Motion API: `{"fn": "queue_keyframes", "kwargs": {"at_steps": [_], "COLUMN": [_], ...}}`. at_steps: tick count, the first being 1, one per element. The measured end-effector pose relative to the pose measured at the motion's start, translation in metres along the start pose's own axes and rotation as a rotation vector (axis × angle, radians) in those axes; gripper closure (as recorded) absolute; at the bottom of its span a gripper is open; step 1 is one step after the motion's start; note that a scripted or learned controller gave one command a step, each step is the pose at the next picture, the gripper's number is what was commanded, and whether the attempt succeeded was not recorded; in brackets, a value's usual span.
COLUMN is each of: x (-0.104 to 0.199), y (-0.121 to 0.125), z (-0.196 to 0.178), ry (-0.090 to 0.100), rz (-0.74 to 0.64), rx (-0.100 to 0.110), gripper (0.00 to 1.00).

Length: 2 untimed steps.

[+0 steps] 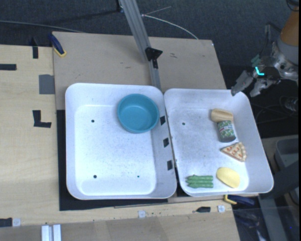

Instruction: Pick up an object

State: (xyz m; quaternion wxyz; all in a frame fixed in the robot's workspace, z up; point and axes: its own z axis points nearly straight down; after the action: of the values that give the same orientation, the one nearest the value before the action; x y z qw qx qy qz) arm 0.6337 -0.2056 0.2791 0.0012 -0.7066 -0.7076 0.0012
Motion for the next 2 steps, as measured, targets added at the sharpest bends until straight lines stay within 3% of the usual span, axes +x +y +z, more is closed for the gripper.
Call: {"fn": "queue_keyframes", "kwargs": {"at_steps": [1, 2], "x": [0.0, 0.002], "y": [0.0, 0.004], "z": [-0.001, 0.063], "ry": [-0.001, 0.0], "rz": [0.0, 0.0], "rx": [-0.002, 0.004], "gripper": [0.0, 0.0]}}
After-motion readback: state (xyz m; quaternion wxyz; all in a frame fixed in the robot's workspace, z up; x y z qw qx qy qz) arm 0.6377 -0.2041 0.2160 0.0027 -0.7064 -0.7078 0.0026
